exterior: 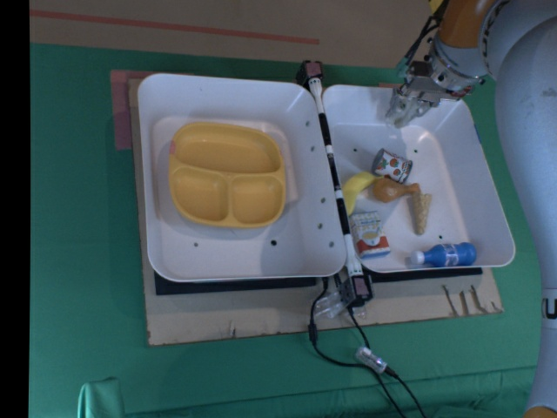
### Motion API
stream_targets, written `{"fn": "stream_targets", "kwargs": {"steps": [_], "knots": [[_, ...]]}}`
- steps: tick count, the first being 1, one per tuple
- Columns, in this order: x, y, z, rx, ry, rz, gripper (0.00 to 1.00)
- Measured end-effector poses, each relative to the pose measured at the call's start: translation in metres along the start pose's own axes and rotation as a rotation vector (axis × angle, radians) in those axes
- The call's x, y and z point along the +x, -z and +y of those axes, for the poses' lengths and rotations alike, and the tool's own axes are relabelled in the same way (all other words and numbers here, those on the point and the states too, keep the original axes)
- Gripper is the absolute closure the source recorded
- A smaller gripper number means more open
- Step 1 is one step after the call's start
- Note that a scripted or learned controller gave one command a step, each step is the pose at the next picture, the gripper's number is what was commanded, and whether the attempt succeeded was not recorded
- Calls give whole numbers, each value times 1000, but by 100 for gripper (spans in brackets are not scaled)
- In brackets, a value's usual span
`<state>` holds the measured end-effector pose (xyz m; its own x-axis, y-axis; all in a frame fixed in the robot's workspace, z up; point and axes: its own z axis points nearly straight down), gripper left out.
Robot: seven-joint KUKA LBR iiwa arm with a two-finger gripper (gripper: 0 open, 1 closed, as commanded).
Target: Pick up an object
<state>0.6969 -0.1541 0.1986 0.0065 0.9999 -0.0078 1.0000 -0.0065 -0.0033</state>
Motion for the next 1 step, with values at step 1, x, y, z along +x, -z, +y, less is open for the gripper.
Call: {"fn": "stream_targets", "kwargs": {"steps": [1], "knots": [[-5,-2,-1,1,-1,-11,0]]}}
